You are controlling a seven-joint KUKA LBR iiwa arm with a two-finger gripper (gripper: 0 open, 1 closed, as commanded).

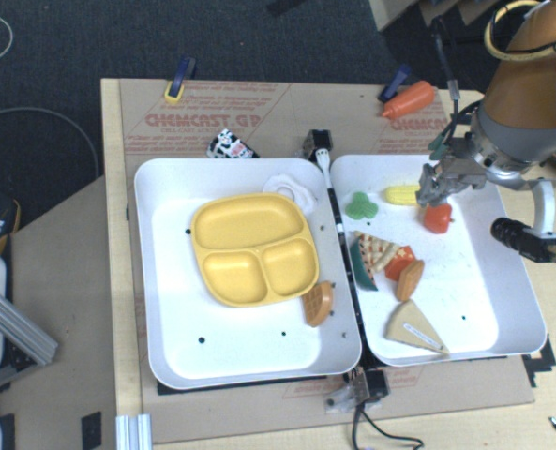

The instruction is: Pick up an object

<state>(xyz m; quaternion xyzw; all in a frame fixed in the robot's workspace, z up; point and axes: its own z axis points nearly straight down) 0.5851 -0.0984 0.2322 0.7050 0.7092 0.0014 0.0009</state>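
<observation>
Toy food like the red piece [437, 218] in the right bin [503, 336] looks light, hard and slick, best pinched across its narrow middle. It lies just under the gripper [434, 193], touching or nearly so; whether the jaws are spread or pressed together, I cannot tell.

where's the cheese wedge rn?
The cheese wedge lies in the right bin, near its front edge, just below the hot dog and pizza slice.
</observation>
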